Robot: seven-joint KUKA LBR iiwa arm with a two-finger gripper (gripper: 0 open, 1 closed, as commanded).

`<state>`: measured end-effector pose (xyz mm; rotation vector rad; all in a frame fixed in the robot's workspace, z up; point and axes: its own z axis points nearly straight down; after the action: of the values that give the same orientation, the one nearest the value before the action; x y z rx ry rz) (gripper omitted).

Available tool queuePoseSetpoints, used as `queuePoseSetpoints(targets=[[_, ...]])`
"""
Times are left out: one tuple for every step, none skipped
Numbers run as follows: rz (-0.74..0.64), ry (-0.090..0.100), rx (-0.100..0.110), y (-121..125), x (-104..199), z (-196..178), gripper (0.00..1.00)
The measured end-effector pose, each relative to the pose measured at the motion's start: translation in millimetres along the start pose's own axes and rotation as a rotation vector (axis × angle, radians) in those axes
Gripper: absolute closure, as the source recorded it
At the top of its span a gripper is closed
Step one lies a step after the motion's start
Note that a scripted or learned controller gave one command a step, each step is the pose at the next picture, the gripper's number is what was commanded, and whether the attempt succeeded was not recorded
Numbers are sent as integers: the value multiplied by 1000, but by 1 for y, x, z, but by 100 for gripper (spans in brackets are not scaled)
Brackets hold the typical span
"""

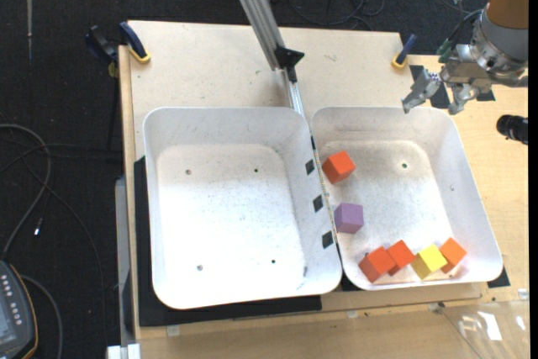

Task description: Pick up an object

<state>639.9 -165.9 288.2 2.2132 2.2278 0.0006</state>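
The gripper point(433, 97) hangs at the 2 o'clock region of the view, just above the far rim of the right bin point(471, 189). Its two grey fingers point(414, 99) stand spread apart, with nothing between the jaws. The grey wrist and the orange band of the arm point(508, 8) rise toward the 1 o'clock corner.

The right bin holds six blocks. An orange block point(339, 166) lies at 11 o'clock on the bin floor, near the dividing edge. A purple block point(348, 218) lies below it, toward 8 o'clock. Four blocks form a row along the near wall, from 6 to 5 o'clock: a red block point(378, 263), a second red block point(401, 254), a yellow block point(430, 261), and an orange block at the row end point(453, 252). The row members appear to touch one another. All blocks lie well apart from the gripper.

The left bin point(160, 206) sits beside the right bin, rims overlapping at the centre. Its floor shows fine dark speckling and small holes.

Both bins rest on a pale wooden bench point(218, 63). Blue-and-yellow clamps point(134, 42) grip the far edge at 10 o'clock, and another clamp point(403, 52) at 1 o'clock. An aluminium strut point(252, 0) slants from 12 o'clock down to a black bracket point(288, 59) on the bench.

The floor point(59, 181) around the bench is dark carpet, with black cables looping across it at 9 o'clock and 12 o'clock.
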Motion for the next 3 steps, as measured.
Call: queuePoseSetpoints(targets=[[-1, 5, 12, -39, 83, 98, 0], [3, -2, -10, -2, 75, -5, 0], [2, 3, 12, -50, 117, 98, 0]])
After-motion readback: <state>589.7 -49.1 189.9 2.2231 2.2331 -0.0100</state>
